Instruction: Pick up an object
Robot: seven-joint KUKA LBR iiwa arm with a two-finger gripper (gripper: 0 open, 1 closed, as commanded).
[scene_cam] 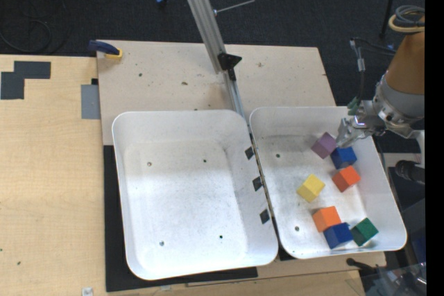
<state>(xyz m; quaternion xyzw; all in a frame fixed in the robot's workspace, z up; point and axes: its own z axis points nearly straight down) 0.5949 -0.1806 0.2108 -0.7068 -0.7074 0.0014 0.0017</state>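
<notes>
Gripper (pixel 349 132) low over the right-hand white bin (pixel 291 123), near its far right wall, hanging from the grey arm (pixel 399 100) with its orange band (pixel 411 62) reaching in from the right edge. Cannot tell how the gripper is set, wide or narrow; nothing seen held. Just left of the tip and a little nearer the camera, a purple cube (pixel 323 145), close to touching. Directly below the tip, a blue cube (pixel 343 157), and right beneath that, touching or nearly so, an orange-red cube (pixel 345 178). Further toward the camera and to the left, a yellow cube (pixel 311 187), apart from the rest. Well below the gripper, near the front rim, a cluster of three pressed together: an orange cube (pixel 325 218), a second blue cube (pixel 337 235), a dark green cube (pixel 363 231). Far to the left, past the dividing rims with black clips (pixel 257 183), the left-hand white bin (pixel 132 123). Behind both bins, up and left of the gripper, a slanted aluminium bar (pixel 202 10) with a checkered top, fixed to the pale bench board (pixel 159 76).
</notes>
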